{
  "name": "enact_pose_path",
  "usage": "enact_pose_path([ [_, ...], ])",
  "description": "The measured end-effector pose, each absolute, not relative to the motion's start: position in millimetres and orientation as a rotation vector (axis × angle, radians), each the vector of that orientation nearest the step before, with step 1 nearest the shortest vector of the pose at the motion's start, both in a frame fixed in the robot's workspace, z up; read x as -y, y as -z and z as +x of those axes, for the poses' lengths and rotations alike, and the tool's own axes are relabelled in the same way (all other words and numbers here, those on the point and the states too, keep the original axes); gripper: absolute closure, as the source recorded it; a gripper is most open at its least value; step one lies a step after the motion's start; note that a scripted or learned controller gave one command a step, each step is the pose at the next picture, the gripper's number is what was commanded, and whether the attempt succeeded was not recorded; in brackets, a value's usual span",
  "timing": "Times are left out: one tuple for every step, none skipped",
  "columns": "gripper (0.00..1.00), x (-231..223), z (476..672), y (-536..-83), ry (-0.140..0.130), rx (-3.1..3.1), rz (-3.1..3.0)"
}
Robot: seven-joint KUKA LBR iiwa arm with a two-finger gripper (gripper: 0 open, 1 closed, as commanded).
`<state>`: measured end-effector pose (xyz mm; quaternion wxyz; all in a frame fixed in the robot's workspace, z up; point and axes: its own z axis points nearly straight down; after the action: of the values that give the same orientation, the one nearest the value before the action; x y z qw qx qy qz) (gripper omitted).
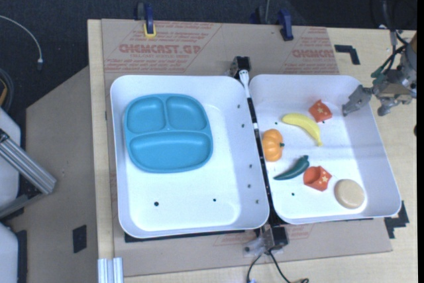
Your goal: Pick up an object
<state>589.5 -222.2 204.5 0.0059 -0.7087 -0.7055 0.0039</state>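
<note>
Two grey fingers splay apart at the gripper (371, 103), one reaching toward the left over the rim of the right bin (371, 209), the other pointing down at the right; the jaws stand wide open with nothing between them. The gripper hangs over the bin's upper right corner, at the edge of the view.

Nearest to it lies a small red pepper (320, 111), near the bin's upper middle. Just left and below that is a yellow banana (303, 126), curved and slanting down to the right. An orange pumpkin (271, 144) sits against the bin's left wall. Below the banana a dark green chili (292, 168) lies at a slant, its tip close to a second red pepper (317, 177). A pale round biscuit (349, 193) rests just right of that, near the lower right corner.

The left bin (172, 215) holds a blue divided plate (169, 132) in its upper left part.
</note>
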Motion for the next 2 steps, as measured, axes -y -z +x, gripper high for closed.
enact_pose_path([
  [0.00,221.1,592.4,-213.5,-0.001,2.222,-2.222],
  [0.00,211.5,587.3,-158.7,-0.003,2.218,-2.218],
])
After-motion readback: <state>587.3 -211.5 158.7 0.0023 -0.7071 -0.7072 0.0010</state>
